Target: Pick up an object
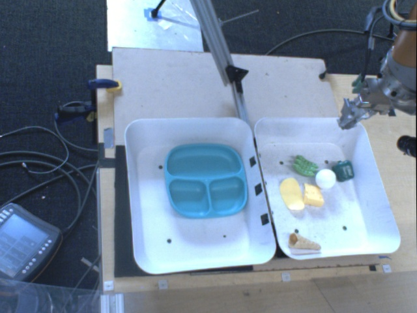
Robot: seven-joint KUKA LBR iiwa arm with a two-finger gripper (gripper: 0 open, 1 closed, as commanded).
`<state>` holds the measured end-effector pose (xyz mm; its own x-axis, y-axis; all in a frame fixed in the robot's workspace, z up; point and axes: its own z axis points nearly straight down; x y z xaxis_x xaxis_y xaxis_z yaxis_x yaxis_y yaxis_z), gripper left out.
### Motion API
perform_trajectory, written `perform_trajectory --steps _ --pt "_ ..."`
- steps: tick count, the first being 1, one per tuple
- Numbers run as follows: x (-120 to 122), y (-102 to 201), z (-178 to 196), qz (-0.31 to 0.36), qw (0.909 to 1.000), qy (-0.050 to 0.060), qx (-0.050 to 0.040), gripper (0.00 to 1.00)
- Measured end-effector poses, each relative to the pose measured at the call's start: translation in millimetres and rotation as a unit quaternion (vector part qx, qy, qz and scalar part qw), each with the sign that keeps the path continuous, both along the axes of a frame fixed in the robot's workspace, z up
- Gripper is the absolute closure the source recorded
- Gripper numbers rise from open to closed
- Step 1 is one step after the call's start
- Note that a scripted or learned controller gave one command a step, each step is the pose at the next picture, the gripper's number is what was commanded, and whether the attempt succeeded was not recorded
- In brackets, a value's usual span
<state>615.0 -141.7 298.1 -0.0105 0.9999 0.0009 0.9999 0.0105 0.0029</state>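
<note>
The right bin [365, 230] holds several small items: a green pod-shaped toy [304, 165], a white ball [325, 178], a dark green piece [344, 170], a yellow oval [292, 193], a yellow-orange block [313, 195] and a tan cone [304, 242] near the front edge. My gripper [348, 120] hangs over the bin's far right corner, above and to the right of the items, touching none of them. Nothing shows between its fingers.
The left bin [146, 233] carries a blue three-compartment plate [205, 178]. A grey pole [215, 34] slants down to the seam between the bins. Cables and a tablet [23, 240] lie on the floor to the left. A blue-yellow clamp [104, 84] grips the bench's left edge.
</note>
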Motion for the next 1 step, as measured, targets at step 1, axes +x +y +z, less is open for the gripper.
perform_trajectory --steps 1 --pt "1.6 46.5 -15.4 0.000 1.0000 0.001 0.0002 1.00"
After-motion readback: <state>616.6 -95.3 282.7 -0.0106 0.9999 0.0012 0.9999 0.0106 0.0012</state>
